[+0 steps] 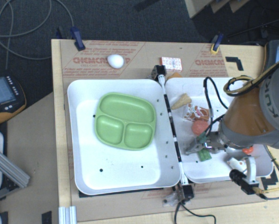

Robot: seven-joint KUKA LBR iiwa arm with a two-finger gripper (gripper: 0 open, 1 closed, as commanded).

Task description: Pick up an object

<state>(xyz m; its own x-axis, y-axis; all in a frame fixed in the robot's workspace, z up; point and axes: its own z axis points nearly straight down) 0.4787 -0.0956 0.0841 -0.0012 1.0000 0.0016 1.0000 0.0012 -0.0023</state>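
The arm [251, 115], grey with an orange band, is reaching in from the right and hanging low over the right bin [195, 171]. Its gripper [198, 147] is pointing leftward just above the bin floor; the metal fingers are showing as a narrow dark wedge, and whether anything is sitting between them cannot be told from this slant.

Just below and to the right of the gripper, a small green object [204, 155] is lying on the bin floor, touching or nearly touching the gripper. Directly above the gripper, a red round object [200, 127] is resting, and just beyond that a crinkled clear packet with red print [197, 112] is lying. Further up from the gripper, near the bin's top left corner, a tan piece [182, 100] is sitting tilted.

To the left of the gripper, across the divide between the bins, the left bin [90, 171] is carrying a green divided plate [125, 121] with three compartments, well apart from the gripper.

Far above the gripper, on the bench [144, 55] beyond the bins, a white egg-shaped object [115, 60] is lying to the upper left, and a small pink-and-white patterned box [171, 63] is sitting closer, just past the bins' top edges. A black cable [213, 94] is looping up from the arm over the right bin.
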